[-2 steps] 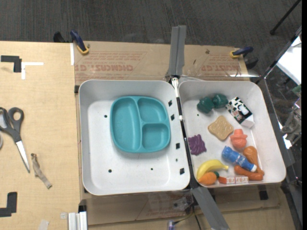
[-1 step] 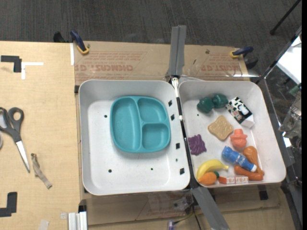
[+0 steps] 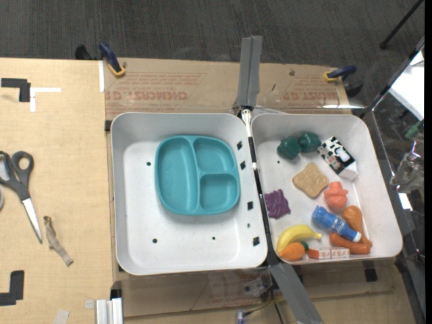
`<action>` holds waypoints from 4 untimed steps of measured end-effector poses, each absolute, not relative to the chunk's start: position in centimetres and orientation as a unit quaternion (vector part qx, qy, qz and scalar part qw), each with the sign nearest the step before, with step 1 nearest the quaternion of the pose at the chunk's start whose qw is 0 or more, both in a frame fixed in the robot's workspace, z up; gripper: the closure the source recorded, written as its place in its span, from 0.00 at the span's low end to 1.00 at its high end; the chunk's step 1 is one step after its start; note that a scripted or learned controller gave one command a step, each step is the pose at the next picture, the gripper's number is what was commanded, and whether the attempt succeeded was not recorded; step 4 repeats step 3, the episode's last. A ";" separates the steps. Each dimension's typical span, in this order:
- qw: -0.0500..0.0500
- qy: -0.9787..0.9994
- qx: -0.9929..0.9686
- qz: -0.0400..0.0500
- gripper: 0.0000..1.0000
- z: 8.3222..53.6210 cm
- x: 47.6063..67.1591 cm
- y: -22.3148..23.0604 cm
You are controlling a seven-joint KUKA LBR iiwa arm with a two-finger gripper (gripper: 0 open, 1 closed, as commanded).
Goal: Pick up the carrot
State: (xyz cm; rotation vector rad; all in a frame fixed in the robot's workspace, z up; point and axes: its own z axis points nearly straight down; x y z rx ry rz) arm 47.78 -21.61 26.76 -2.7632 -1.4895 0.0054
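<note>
Locating carrot: the carrot (image 3: 356,248) lies flat in the right bin (image 3: 378,155), close to the front wall near the front-right corner, with its long axis roughly along that wall.
Neighbours: a blue bottle (image 3: 335,224) lies just behind it and seems to touch or overlap it; an orange drumstick-shaped toy (image 3: 354,216) sits just beyond the bottle. A banana (image 3: 298,235) and a round orange fruit (image 3: 293,251) sit to the carrot's left along the same wall, with a small white tag (image 3: 331,254) between.
Rest of right bin: green toy (image 3: 299,144), black-and-white box (image 3: 337,156), toast slice (image 3: 310,181) and purple grapes (image 3: 276,203), all well apart from the carrot.
Left bin: the left bin (image 3: 135,241) bears a teal divided plate (image 3: 198,174); not involved.
Gripper state: cannot tell how far open the gripper is, or whether it has hold of anything.
Step in hand (judgement): the approach; the carrot is untouched in the bin and the pick has not begun.
Next move calls for: a descent over the carrot's exposed right part, with the closing direction across its narrow width.
Risk (judgement): the front wall and the bottle crowd the carrot, so a poorly placed grasp may nudge the bottle or strike the wall.
</note>
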 end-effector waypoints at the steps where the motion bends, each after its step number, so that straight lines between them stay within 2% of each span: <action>1: 0.001 -0.530 -0.848 0.001 1.00 25.6 47.8 -21.5; 4: 0.001 -0.638 -0.770 0.002 1.00 26.3 47.8 -21.4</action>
